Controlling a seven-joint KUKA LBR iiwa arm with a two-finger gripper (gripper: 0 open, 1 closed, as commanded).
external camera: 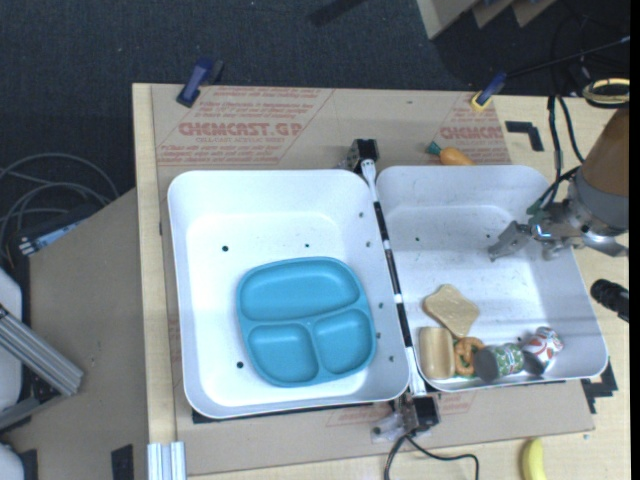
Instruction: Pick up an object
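Note:
My gripper (525, 247) hangs over the back right part of the right bin (440, 203), with its fingers spread open and nothing between them. Toward the bin's front lies a slice of toast (452, 309), well apart from the gripper. Along the front wall sit a tan bread block (434, 352), a pretzel (466, 354), a dark grey piece (487, 363), a green can (511, 358) and a white and red object (543, 345). The grey arm with its orange band enters from the right edge.
The left bin (205, 218) holds a blue divided plate (304, 319). An orange toy (452, 154) lies on the board behind the right bin and a yellow object (533, 458) lies in front of it. Clamps (200, 80) sit at the board's back edge.

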